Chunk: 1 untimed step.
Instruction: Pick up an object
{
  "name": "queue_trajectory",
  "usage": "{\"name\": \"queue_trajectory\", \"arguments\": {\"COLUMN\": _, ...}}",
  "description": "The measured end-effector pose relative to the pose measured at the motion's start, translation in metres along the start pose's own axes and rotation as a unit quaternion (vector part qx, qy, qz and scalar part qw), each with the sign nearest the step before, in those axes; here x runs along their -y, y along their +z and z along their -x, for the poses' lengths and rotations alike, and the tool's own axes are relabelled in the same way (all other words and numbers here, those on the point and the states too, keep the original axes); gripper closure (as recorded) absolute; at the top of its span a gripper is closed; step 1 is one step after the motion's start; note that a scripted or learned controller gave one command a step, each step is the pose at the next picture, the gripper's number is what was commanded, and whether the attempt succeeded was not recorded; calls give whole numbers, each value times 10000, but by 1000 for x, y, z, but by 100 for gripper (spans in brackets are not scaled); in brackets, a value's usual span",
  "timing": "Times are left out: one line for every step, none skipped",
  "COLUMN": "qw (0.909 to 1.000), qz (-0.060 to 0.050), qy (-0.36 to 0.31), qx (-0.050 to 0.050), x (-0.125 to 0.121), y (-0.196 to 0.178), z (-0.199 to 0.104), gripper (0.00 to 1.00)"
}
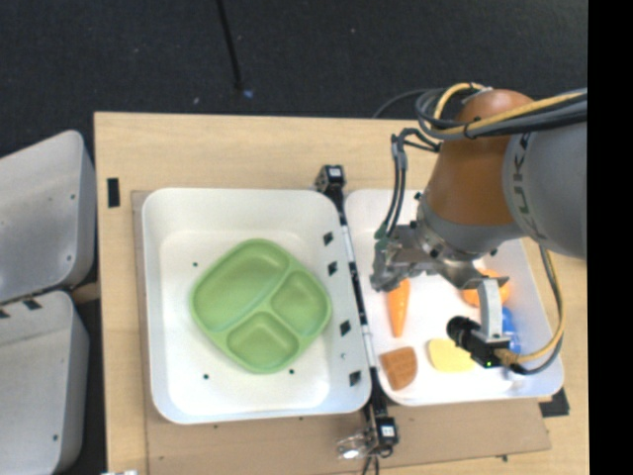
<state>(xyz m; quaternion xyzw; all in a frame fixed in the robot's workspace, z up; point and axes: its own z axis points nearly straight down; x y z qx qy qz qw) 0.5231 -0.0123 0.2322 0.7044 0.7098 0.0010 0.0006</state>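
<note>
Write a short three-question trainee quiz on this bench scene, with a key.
1. True or false: the green divided plate lies in the left bin.
2. Which item lies nearest the gripper? A) orange carrot B) yellow piece C) brown piece
3. Fill in: the arm works over the ____ bin.

Key: 1 true; 2 A; 3 right.
</note>
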Motion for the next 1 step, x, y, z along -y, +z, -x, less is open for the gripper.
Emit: {"name": "queue_trajectory", "arguments": {"qw": 10000, "qz": -21, "qy": 0, "qx": -3, "x": 1, "y": 7, "z": -58, "gripper": 100}}
